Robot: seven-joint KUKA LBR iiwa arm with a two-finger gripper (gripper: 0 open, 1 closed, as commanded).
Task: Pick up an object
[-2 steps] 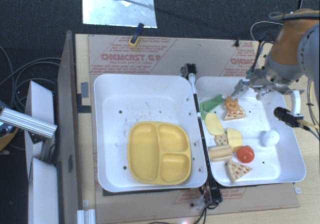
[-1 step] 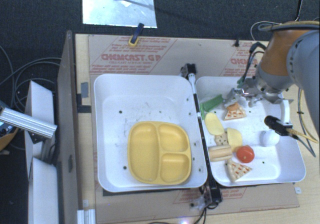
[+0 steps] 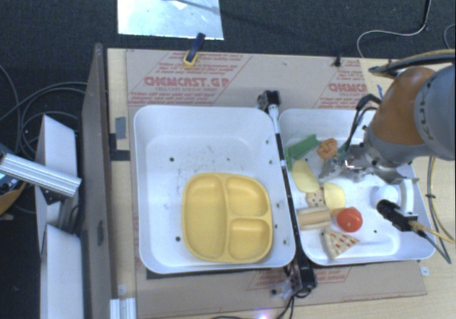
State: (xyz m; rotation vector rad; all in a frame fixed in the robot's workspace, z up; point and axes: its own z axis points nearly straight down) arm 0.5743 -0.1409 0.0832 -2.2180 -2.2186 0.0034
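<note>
Gripper (image 3: 348,162) low over the right-hand bin (image 3: 399,250), its opening impossible to tell, orange toy food (image 3: 327,148) just beside it toward the view's left, toy tomato (image 3: 349,220) nearer the front rim

Two shallow white bins: left bin (image 3: 160,168), right bin (image 3: 377,243). One yellow three-compartment tray (image 3: 228,218). Eight small food pieces altogether. Two pale yellow: oblong yellow piece (image 3: 305,176), round yellow piece (image 3: 333,195). One each: green piece (image 3: 305,145), orange piece (image 3: 328,148), red tomato (image 3: 349,220), tan roll (image 3: 313,218), speckled cracker (image 3: 315,199), triangular wedge (image 3: 339,243).
</note>
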